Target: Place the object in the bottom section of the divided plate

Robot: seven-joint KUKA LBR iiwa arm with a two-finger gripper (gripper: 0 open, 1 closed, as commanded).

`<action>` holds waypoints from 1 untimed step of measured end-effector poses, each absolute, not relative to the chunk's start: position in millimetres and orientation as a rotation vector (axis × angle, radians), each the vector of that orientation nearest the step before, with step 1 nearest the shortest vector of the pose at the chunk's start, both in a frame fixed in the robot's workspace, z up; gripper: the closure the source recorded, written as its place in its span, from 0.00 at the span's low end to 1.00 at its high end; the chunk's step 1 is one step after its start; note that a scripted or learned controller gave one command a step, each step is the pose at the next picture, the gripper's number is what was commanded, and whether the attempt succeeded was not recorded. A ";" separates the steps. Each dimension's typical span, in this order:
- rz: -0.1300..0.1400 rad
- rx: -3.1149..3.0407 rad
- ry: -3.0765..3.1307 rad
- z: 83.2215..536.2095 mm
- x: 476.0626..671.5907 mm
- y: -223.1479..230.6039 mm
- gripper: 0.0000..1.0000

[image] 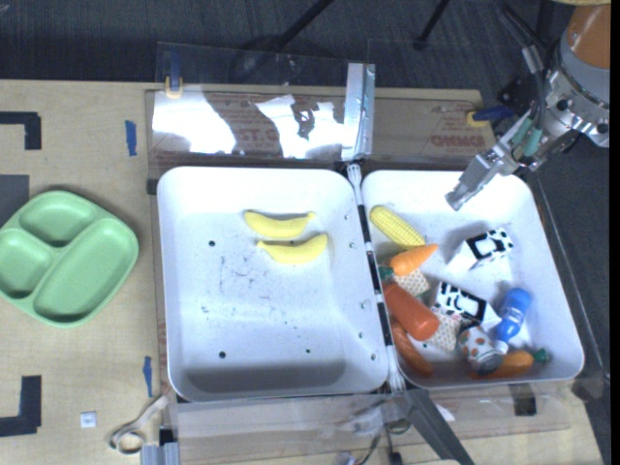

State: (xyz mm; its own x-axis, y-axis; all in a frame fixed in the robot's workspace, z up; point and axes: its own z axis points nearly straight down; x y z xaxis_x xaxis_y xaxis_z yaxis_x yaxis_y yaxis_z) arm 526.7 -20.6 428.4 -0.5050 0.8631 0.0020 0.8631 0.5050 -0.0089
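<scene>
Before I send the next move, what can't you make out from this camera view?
- Gripper: too small and blurred to tell how its jaws stand.
- Arm: cut off by the upper right edge.
- Pile in the right bin: carrots and black-and-white blocks overlap, hiding what lies underneath.
- Clear panel behind the left bin: glare hides its surface.
- Bench front: cut off by the bottom edge.

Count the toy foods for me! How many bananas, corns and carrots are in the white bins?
bananas: 2
corn: 1
carrots: 2
Total: 5
</scene>
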 end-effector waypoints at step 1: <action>0.007 -1.970 -2.445 431.7 526.5 -70.4 0.00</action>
